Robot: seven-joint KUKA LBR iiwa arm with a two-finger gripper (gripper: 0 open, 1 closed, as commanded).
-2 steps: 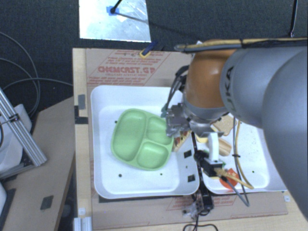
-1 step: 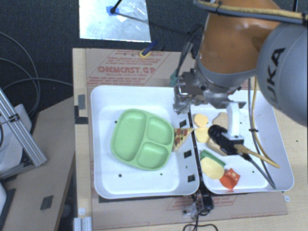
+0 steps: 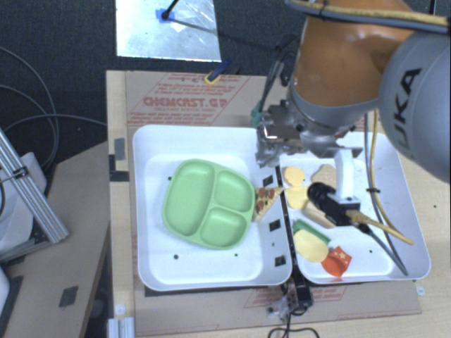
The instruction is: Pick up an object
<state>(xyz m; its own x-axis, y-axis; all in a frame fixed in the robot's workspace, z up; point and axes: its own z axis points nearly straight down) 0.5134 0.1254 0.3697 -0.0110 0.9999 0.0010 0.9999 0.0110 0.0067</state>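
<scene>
My gripper (image 3: 270,150) hangs over the divider between the two white bins, near their back edge, under the big orange and grey wrist. A pizza slice toy (image 3: 264,201) lies just in front of it, at the right edge of the left bin (image 3: 151,259), beside a green divided plate (image 3: 208,203). In the right bin (image 3: 412,255) lie yellow round pieces (image 3: 294,176) (image 3: 297,197), a tan piece (image 3: 325,172), a yellow item (image 3: 310,246) with a green piece (image 3: 307,228) on it, and a small red item (image 3: 337,260). I see nothing held.
The bins rest on a cardboard sheet (image 3: 183,101). A shiny square panel (image 3: 165,20) lies behind them. Metal framing (image 3: 28,196) stands at the far left. The arm covers the right bin's back part.
</scene>
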